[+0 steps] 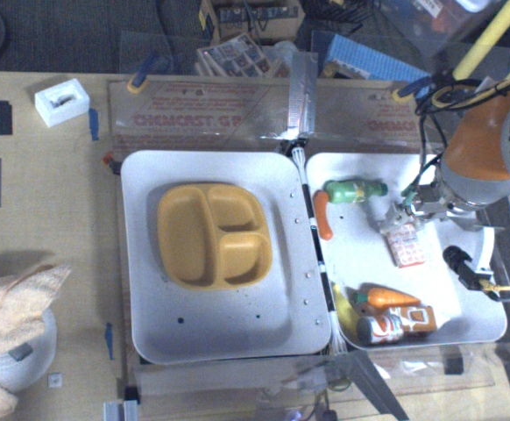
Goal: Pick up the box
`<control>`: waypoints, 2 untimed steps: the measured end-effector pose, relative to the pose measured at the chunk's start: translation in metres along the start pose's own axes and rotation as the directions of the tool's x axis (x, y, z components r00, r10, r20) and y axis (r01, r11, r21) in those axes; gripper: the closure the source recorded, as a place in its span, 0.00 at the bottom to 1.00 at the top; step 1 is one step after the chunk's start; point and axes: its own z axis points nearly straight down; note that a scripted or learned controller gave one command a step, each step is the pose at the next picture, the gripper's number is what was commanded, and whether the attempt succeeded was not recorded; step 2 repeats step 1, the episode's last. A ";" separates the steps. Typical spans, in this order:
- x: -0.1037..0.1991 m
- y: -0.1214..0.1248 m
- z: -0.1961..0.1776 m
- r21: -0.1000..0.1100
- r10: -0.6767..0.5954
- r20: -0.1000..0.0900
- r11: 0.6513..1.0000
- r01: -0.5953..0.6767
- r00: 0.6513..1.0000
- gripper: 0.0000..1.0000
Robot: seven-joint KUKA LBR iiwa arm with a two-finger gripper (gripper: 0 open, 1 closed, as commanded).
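A small flat box (pixel 407 246) with a pink-and-white pattern lies in the right bin (pixel 474 318), near its middle. My gripper (pixel 409 210) hangs directly over the box's far end, touching or nearly touching it. The grey arm with its orange band (pixel 483 143) comes in from the right above it. The gripper body hides the box's far edge, so a grasp cannot be made out.
The right bin also holds a green bottle (pixel 354 190), an orange sausage-shaped toy (pixel 323 215), a carrot (pixel 390 298), an orange labelled carton (pixel 400 321) and a yellow piece (pixel 346 310). A yellow divided tray (pixel 213 235) sits in the left bin (pixel 150 323).
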 end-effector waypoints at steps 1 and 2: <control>0.038 0.026 -0.137 0.008 0.007 -0.001 1.000 -0.007 1.000 1.00; 0.038 0.026 -0.137 0.008 0.007 -0.001 1.000 -0.007 1.000 1.00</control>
